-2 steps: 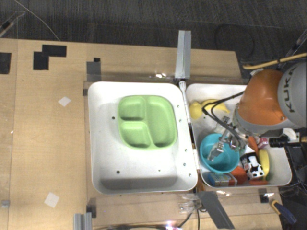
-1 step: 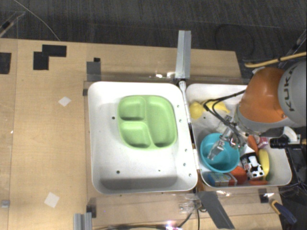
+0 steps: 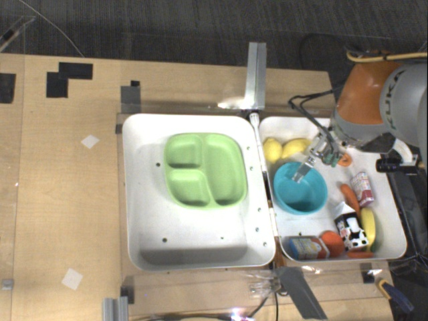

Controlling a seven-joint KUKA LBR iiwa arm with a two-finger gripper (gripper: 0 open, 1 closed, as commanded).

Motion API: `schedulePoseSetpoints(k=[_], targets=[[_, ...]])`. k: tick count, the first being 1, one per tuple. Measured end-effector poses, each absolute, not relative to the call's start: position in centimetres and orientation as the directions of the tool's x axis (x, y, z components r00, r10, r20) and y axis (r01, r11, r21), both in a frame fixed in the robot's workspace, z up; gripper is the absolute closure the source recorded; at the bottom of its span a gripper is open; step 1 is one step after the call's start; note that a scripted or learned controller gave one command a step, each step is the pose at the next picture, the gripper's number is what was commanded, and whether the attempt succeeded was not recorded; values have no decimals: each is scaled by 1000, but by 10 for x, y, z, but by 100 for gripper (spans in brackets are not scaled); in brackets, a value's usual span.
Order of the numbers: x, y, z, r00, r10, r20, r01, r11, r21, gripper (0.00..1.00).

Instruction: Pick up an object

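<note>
The right bin (image 3: pixel 394 243) holds a teal bowl (image 3: pixel 301 192), two yellow lemons (image 3: pixel 284 150) at its far left, a small red-and-white can (image 3: pixel 363 187), a carrot (image 3: pixel 349 194), a banana (image 3: pixel 367 225), a black-and-white cow toy (image 3: pixel 348 225), a tomato (image 3: pixel 331 241) and a blue-labelled can (image 3: pixel 306 247). My gripper (image 3: pixel 304 169) hangs over the bowl's far rim, its fingers pointing down and left into the bowl. I see nothing between them.
The left bin (image 3: pixel 140 206) holds a green divided plate (image 3: pixel 204 169). A metal post (image 3: pixel 256 75) stands behind the wall where the two bins meet. The arm's orange band (image 3: pixel 361 99) looms over the right bin's far corner.
</note>
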State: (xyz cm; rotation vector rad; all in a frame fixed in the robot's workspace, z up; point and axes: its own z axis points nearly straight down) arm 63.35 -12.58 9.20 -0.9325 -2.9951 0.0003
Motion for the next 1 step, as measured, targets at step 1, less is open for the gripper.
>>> schedulePoseSetpoints(k=[1], targets=[[586,-123,91,-784,620,-14,620,784,8,0]])
